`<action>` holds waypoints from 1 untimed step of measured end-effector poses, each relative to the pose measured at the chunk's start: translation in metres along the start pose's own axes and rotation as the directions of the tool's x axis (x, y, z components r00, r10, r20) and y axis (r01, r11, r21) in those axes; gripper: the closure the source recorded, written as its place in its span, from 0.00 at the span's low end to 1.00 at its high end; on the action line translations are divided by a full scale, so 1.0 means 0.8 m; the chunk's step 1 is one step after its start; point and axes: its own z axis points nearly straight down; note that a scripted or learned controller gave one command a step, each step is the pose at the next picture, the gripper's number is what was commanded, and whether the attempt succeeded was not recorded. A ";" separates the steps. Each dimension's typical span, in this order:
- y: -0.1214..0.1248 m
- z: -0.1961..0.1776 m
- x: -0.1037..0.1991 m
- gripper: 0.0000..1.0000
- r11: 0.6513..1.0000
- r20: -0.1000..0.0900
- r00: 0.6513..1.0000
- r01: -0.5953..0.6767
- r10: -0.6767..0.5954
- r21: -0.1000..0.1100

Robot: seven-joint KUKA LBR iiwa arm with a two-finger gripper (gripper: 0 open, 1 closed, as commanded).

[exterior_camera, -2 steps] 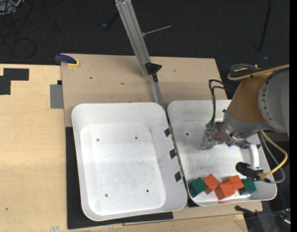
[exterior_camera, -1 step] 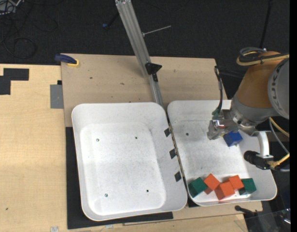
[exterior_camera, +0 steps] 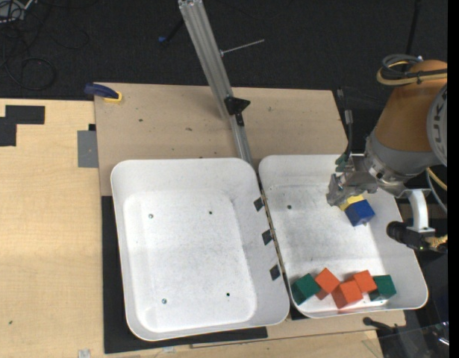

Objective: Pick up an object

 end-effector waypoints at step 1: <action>0.002 -0.080 -0.001 1.00 1.000 0.001 1.000 0.000 0.000 -0.003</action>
